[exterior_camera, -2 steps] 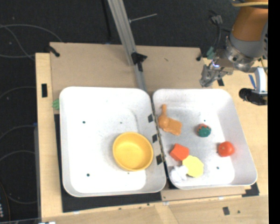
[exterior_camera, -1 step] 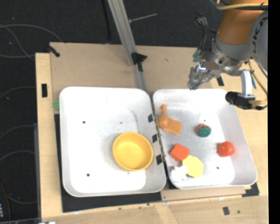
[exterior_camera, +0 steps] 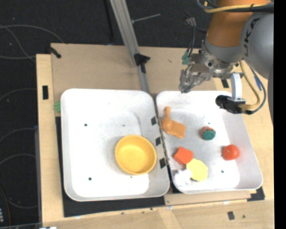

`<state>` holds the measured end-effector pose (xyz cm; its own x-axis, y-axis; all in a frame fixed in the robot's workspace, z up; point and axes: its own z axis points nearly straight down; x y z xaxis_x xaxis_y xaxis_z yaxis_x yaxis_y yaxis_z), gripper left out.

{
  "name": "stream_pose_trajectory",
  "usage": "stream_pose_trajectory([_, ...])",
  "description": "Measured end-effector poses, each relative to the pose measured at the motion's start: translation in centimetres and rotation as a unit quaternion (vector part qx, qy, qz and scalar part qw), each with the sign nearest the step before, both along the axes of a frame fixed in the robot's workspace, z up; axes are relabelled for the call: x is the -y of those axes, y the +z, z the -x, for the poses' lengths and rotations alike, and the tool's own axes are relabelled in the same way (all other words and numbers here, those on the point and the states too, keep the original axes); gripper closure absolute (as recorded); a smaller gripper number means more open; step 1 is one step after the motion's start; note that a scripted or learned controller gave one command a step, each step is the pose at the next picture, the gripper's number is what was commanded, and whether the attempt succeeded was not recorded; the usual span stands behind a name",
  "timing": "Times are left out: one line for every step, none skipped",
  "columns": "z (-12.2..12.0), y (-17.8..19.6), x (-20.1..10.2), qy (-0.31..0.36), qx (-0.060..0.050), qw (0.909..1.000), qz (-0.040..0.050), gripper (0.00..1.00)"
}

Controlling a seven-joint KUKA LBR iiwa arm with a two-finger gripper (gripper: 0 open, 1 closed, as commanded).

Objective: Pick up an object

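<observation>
My gripper (exterior_camera: 186,86) hangs over the back edge of the right bin (exterior_camera: 238,128), its fingers close together with nothing between them. Below it in that bin lie an orange giraffe-like toy (exterior_camera: 172,124), a green and red round toy (exterior_camera: 208,133), a red ball-like piece (exterior_camera: 230,151), an orange block (exterior_camera: 183,155), a yellow block (exterior_camera: 198,170) and a small white piece (exterior_camera: 183,178). The gripper is well above and behind all of them, nearest the orange toy.
A yellow bowl (exterior_camera: 135,154) sits in the left bin (exterior_camera: 90,123). A metal post (exterior_camera: 127,32) slants up behind the bins. Black clips (exterior_camera: 159,142) run along the seam between the bins. A black fitting with cables (exterior_camera: 229,103) hangs by the right bin's back.
</observation>
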<state>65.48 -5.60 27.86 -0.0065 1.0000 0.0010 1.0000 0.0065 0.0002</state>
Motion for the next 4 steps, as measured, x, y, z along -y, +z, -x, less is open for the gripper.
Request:
stream_pose_trajectory([-0.3, -0.3, -4.8, -0.002, -0.001, 1.0000, 0.0003, 1.00])
stream_pose_trajectory([0.3, -0.3, -9.6, 0.000, -0.001, 1.0000, -0.0001, 1.00])
stream_pose_trajectory([1.1, -1.1, -13.7, 0.000, -0.001, 1.0000, 0.0002, 1.00])
stream_pose_trajectory([1.1, -1.0, -13.5, -0.002, -0.001, 1.0000, 0.0001, 0.00])
